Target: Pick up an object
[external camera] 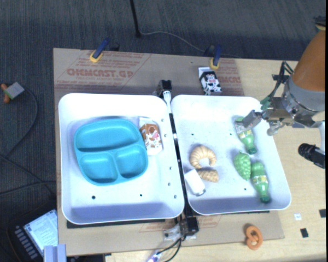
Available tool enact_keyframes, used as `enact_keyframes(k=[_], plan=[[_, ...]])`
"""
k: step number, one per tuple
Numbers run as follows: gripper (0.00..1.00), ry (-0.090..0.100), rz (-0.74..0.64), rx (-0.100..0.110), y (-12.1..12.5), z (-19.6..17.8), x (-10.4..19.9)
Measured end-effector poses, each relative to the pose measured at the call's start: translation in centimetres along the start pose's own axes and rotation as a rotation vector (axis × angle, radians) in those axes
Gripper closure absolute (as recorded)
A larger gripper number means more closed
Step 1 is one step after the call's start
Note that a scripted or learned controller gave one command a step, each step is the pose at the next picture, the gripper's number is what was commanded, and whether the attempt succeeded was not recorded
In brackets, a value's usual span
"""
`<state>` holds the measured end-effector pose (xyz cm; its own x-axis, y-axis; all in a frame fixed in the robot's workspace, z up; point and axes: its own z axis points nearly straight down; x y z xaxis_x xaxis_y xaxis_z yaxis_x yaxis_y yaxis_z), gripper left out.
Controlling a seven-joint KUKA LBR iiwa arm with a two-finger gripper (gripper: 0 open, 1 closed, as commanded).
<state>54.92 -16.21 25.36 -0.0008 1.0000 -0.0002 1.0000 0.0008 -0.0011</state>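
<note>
Gripper [246, 123] is seen over the right bin [224, 105], near its right rim, at the end of the grey arm with an orange band. Whether it is spread or pressed together cannot be told. Its tip lies right at the upper end of a green bottle [248, 141], and nothing is seen clearly pinched.

Relative to the right bin: a second green bottle [259, 182] lies near the lower right corner, a green bumpy piece [242, 164] just left of it, a croissant [202, 155] and a smaller pastry [208, 174] near the middle, a white item [194, 182] at the lower left. Left of this bin, in the left bin [71, 146], a blue divided tray [109, 150] and a small packet [150, 136] are noted.
</note>
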Motion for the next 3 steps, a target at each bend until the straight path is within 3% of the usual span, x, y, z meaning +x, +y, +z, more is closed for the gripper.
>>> enact_keyframes(k=[1,2,3], plan=[[0.00,0.001,0.000,0.004,6.4,11.3,1.0],[0.00,-0.002,0.001,-0.006,3.4,16.6,4.0],[0.00,-0.003,0.002,-0.009,-3.2,16.6,5.9]])
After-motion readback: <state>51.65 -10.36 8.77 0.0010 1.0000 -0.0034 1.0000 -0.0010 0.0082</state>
